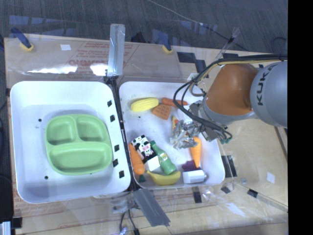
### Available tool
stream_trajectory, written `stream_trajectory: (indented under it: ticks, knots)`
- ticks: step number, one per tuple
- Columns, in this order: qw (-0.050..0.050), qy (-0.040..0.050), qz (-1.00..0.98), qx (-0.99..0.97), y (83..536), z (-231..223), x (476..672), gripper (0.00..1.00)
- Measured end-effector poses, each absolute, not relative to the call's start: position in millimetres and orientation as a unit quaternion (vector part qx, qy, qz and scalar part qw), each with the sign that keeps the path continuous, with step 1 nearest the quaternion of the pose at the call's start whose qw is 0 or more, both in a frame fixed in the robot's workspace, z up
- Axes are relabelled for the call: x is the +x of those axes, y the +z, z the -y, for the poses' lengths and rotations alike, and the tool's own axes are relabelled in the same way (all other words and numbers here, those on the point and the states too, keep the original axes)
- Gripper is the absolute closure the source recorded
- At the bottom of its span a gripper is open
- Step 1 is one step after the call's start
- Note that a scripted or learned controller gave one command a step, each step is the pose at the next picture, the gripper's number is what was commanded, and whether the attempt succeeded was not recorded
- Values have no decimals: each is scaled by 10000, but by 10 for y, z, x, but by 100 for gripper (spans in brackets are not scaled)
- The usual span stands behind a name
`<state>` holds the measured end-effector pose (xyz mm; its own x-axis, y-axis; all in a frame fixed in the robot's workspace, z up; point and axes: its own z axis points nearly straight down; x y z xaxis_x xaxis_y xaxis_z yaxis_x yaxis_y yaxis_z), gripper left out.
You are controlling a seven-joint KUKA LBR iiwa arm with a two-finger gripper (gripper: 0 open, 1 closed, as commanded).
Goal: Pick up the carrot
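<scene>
An orange carrot (pixel 195 152) lies near the right wall of the right bin (pixel 215 166), pointing toward the front. My gripper (pixel 183 133) hangs low over the bin's middle, just up and left of the carrot's top end and close to touching it. The metal tip is tangled with cables, so its state is unclear. A second long orange vegetable (pixel 137 160) rests along the bin's left wall.
The right bin also holds a yellow corn cob (pixel 144 104), an orange slice (pixel 162 112), a cow-patterned carton (pixel 142 146), a green bottle (pixel 164 163), a banana (pixel 164 178) and a purple-and-white block (pixel 192 173). A green divided plate (pixel 77 143) sits in the left bin.
</scene>
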<state>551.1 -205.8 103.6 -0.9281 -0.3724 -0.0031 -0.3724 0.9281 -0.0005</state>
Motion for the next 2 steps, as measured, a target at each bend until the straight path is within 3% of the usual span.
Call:
stream_trajectory:
  ticks: [1,2]
  knots:
    - [13,2,-9818,-1900,1033,2057,5509,0]
    - [21,-7,-9543,-2989,925,2080,5565,0]
